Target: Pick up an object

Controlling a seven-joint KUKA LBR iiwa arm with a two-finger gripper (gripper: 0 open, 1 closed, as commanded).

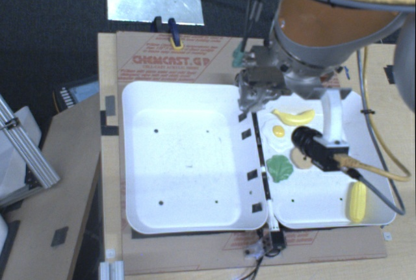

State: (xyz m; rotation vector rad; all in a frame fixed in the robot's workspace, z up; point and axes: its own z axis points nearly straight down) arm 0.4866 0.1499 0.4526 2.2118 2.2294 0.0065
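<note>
Nearest us, the right bin point(312, 210) carries all 5 candidates for the pick. A yellow oblong piece point(356, 201) lies by its near right wall, well apart from the rest. Further in, a green leafy piece point(281, 168) sits close to the divider, with a tan disc point(299, 159) just beside or touching it; we cannot tell which. Beyond those lie a toy fried egg point(278, 132) and then a yellow banana point(294, 117), near each other. The left bin point(188, 162) alongside shows bare white floor with a few dark specks.

Further off, the arm point(312, 45) hangs its jaws over the far end of the divider between the 2 bins, just beyond the banana and the egg. They read as a dark blur against the bin wall, so we cannot tell whether they are released or clenched. We see nothing between them.

We judge this to be the approach — no object is lifted, and all 5 rest on the bin floor. The next move calls for settling on 1 target, probably the banana as the closest. The jaws must then shift toward us to centre over it and descend clear of the divider. The egg looks flat and may offer a poor grip.

Farthest away, a blue and yellow clamp point(174, 35) sits at the back edge of the counter point(110, 207).
</note>
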